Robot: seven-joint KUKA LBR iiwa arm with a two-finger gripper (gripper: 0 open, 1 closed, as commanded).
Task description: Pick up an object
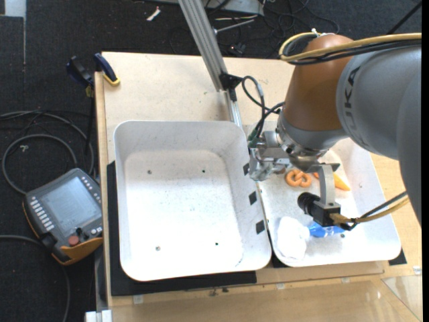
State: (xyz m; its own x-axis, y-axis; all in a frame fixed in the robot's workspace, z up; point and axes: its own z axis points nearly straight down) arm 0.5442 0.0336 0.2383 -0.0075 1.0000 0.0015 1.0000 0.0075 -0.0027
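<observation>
Arm (355, 92): overhangs right bin (375, 247), hiding much of it. Gripper (263, 163): at that bin's left edge; state cannot be told. Right bin contents: orange pretzel-shaped piece (299, 178), white crumpled object (291, 238), blue item (318, 231). Left bin (127, 180). Teach pendant (64, 213) on floor.

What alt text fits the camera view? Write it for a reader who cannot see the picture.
A grey and orange robot arm reaches from the right over the right white bin, its gripper low near the bin's left edge. An orange pretzel-shaped piece, a white object and a blue object lie there, beside the left bin.
</observation>
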